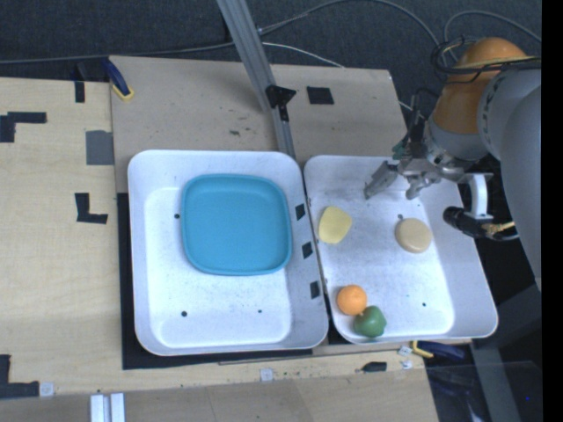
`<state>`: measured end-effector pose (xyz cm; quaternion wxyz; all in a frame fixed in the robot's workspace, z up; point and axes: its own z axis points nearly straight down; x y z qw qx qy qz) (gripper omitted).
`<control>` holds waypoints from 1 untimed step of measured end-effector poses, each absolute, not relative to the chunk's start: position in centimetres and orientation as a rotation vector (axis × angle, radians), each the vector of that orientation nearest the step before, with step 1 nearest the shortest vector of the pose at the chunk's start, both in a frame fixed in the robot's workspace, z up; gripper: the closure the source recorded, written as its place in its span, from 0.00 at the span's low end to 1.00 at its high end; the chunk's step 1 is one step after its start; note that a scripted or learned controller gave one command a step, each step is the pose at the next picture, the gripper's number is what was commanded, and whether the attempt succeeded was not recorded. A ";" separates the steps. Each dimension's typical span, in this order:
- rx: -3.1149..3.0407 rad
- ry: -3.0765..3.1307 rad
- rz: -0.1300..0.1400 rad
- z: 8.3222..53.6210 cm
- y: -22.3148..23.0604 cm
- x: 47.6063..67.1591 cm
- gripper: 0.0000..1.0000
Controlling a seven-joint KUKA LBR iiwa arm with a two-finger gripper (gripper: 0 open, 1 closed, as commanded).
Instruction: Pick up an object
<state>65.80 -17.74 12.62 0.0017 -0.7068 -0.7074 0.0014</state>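
Camera view, from my station: my gripper (398, 185) hangs over the far end of the right bin (466, 319), fingers spread apart with nothing between them. Nearest to it, just toward me, lies a beige round object (413, 235) on the bin floor. A pale yellow object (334, 225) sits to its left, by the bin's left wall. An orange ball (351, 300) touches a green object (370, 322) at the near end. The left bin (158, 323) holds a blue plate (236, 223).
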 end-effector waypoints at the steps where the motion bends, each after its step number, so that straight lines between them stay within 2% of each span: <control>1: -2.220 -2.223 0.001 13.9 -17.7 65.9 1.00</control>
